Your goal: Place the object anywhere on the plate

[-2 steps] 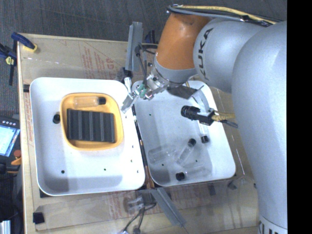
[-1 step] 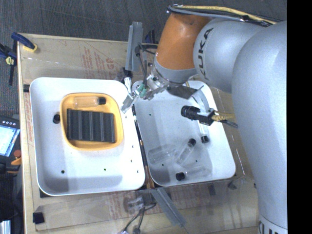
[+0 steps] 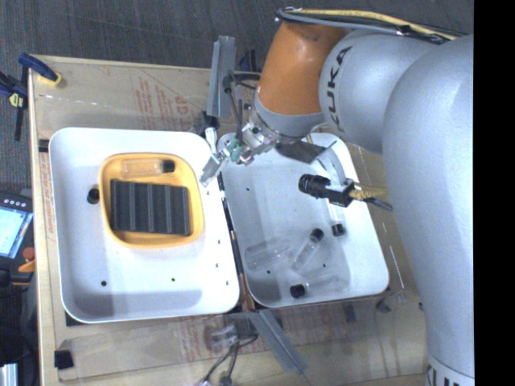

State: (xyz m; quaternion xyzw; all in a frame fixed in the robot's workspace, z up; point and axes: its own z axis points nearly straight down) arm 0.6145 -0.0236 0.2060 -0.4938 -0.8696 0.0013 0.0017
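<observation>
A yellow plate [image 3: 115, 172] with a dark ridged insert lies in the left bin [image 3: 121, 292]. A small dark piece [image 3: 167, 166] sits at the plate's far edge. My gripper [image 3: 223, 154] hangs over the wall between the two bins, near their far end and just right of the plate. Something small and greenish shows at the gripper; whether it is held I cannot tell. Several clear vials with black caps [image 3: 308, 246] lie in the near half of the right bin [image 3: 265, 191].
A small black item [image 3: 94, 195] lies in the left bin beside the plate's left rim. A black connector with a cable [image 3: 319, 186] hangs off the arm over the right bin. The arm's bulk covers the bench's right side.
</observation>
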